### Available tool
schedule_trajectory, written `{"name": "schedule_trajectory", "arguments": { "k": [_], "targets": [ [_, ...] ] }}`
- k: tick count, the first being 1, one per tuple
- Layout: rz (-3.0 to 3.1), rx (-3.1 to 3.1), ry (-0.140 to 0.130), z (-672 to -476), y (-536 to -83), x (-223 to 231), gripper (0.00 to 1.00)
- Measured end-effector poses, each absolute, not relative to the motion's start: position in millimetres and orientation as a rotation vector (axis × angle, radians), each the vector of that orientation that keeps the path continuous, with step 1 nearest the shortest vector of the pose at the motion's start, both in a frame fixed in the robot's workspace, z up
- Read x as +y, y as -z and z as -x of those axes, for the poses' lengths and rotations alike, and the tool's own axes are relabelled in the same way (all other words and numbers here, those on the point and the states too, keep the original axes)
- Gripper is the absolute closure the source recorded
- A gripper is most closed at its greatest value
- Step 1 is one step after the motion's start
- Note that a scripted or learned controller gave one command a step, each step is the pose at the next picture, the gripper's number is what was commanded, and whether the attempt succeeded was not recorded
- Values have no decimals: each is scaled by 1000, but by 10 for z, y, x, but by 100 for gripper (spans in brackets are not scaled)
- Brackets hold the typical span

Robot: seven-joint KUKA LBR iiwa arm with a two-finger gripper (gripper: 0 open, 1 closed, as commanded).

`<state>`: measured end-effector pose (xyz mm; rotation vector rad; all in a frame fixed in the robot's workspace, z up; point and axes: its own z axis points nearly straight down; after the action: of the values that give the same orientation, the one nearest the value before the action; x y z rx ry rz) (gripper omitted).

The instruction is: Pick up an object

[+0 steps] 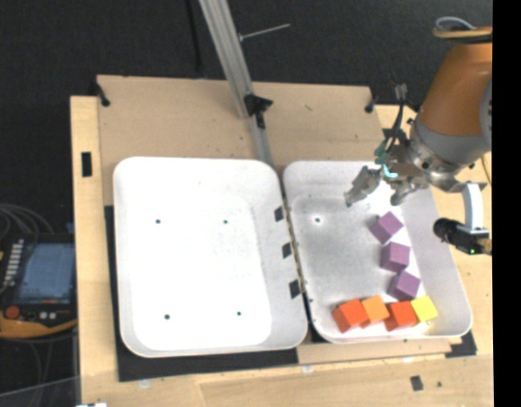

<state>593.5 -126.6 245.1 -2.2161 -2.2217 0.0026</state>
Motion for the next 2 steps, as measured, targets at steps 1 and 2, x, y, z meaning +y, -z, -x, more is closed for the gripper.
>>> {"name": "schedule_trajectory", "arguments": {
  "k": [1, 2],
  "targets": [
    [2219, -2224, 3, -5943, -2475, -1265, 0],
    [2224, -2218, -6, -5970, -2047, -1313, 0]
  ]
}}
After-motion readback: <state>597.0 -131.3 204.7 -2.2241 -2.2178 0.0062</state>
